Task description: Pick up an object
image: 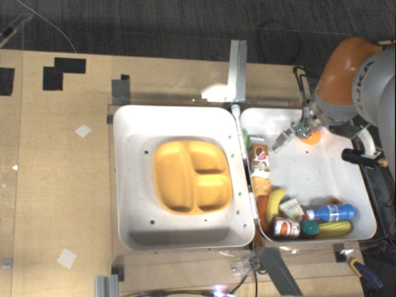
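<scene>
Hovering over the right bin (346, 166), the hand (286, 138) hangs near an orange ball (311, 137); its grip state cannot be told.

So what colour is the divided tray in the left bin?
Yellow: the divided tray, seen in the camera view.

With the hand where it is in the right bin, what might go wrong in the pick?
1. The hand is over bare floor of the right bin, apart from the objects, so closing here would probably catch nothing.
2. The blue bottle, the can and the banana lie crowded in the near corner; a grasp there may push neighbours or catch two.
3. The small orange object sits beside the wrist, which may knock it.
</scene>
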